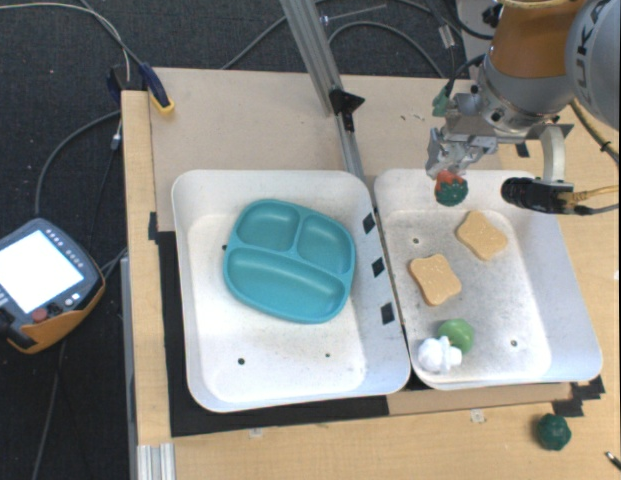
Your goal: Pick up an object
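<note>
Bench: you see a tan bench [240, 118] on dark carpet [50, 88] with loose cables.
Bins: two white bins, the left bin [280, 378] and the right bin [560, 308], touching side by side.
Left bin: one teal plate [288, 259] with three parts.
Right bin: two toast pieces, toast one [481, 234] and toast two [434, 279]; one green and white toy [446, 344] near the front.
Around: a tablet [35, 283] on the floor at left; a green ball [552, 430] on the bench by the front right corner; a metal pole [310, 38] slanting between the bins.
Gripper: your gripper [449, 173] hangs over the right bin's back edge, fingers closed around a small red and green toy [451, 189].
</note>
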